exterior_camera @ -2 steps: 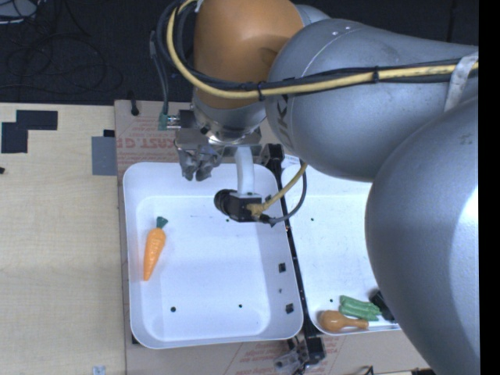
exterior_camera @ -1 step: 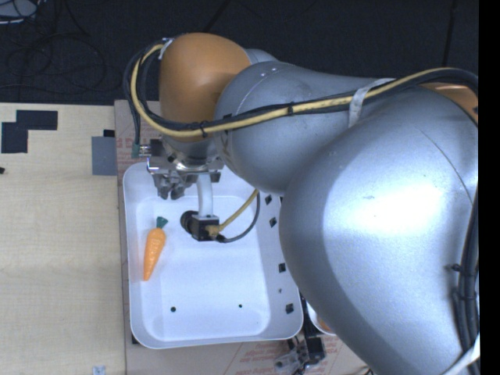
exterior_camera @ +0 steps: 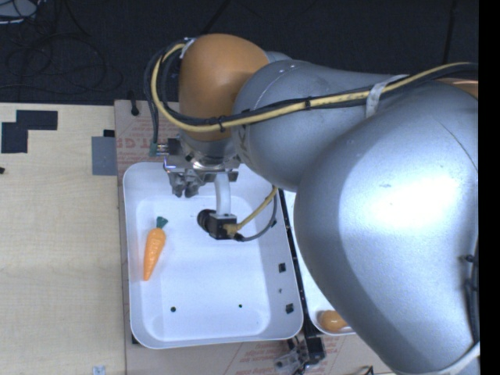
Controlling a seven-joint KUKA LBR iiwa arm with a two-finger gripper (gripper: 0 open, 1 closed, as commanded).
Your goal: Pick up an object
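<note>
An orange toy carrot (exterior_camera: 154, 250) with a green top lies near the left wall of the left white bin (exterior_camera: 203, 326), pointing toward the front. My gripper (exterior_camera: 187, 188) hangs over the back part of that bin, to the right of and behind the carrot, well apart from it. Nothing shows between its fingers.
The big grey arm covers most of the right bin; a small orange-yellow object (exterior_camera: 333, 321) peeks out at that bin's front left corner. The wooden bench (exterior_camera: 55, 233) stretches away to the left of the bins.
</note>
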